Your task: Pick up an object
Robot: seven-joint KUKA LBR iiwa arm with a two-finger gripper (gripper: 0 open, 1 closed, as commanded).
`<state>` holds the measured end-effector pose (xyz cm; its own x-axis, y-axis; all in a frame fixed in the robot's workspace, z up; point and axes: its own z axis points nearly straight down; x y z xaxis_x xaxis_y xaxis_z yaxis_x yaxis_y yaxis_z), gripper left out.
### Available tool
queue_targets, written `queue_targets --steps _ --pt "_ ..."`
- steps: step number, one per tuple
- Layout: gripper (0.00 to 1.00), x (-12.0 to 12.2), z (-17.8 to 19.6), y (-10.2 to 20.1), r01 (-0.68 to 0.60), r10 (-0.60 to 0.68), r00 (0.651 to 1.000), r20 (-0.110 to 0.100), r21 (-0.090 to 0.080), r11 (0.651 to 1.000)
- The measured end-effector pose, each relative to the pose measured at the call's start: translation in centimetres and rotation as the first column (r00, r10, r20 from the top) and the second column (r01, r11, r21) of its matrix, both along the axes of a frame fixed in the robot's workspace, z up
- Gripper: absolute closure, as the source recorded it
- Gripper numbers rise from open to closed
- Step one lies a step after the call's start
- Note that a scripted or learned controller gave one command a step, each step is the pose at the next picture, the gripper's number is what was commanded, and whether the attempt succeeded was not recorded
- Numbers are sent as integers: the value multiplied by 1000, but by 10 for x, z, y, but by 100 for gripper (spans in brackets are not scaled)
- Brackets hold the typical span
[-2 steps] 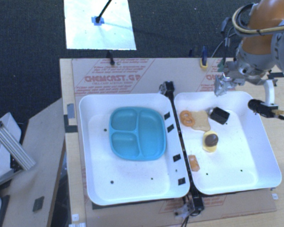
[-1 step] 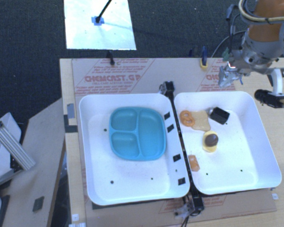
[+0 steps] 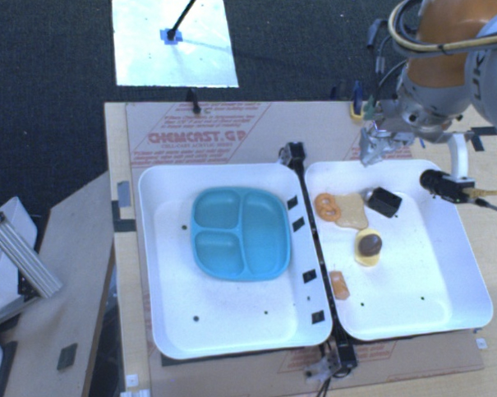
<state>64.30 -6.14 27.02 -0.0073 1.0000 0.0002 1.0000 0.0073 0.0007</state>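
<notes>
A small black block (image 3: 384, 202) lies in the right bin (image 3: 450, 300), long axis slanting down-right. The hand (image 3: 376, 149) hovers above it; its opening cannot be told.

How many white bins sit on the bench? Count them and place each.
2. The left bin holds a blue divided plate; the right bin holds small items.

Bright, even overhead light (slightly soft focus) glares off the white sheet (image 3: 174, 40).
</notes>
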Motion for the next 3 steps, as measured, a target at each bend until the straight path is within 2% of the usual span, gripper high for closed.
queue_targets --steps 1,3 --pt "100 -3 -1 56 -1 1 1000 1 0 1000" --pt "100 -17 -30 147 0 0 1000 0 0 1000"
